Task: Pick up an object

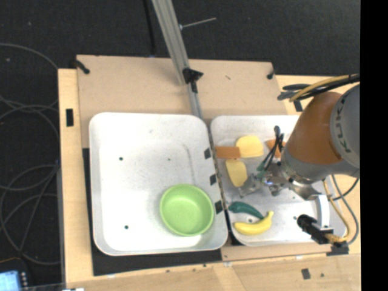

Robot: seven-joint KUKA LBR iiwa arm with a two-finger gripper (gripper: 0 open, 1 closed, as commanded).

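My gripper point(253, 185) is low inside the right bin point(291, 238), under the grey arm with its orange band. It hangs just right of a pale yellow piece point(236, 172) and above a yellow banana point(253, 225). A dark green curved thing point(245, 208) lies between the gripper and the banana. A rounder yellow object point(249, 145) and an orange-brown block point(227, 153) sit at the bin's upper left. Nothing is seen held. The arm hides the bin's right part.
A light green bowl point(187, 209) sits in the lower right of the left bin point(121, 138). A slanted metal pole point(173, 35) rises behind the bins. A thin dark stick point(277, 139) stands close to the wrist.
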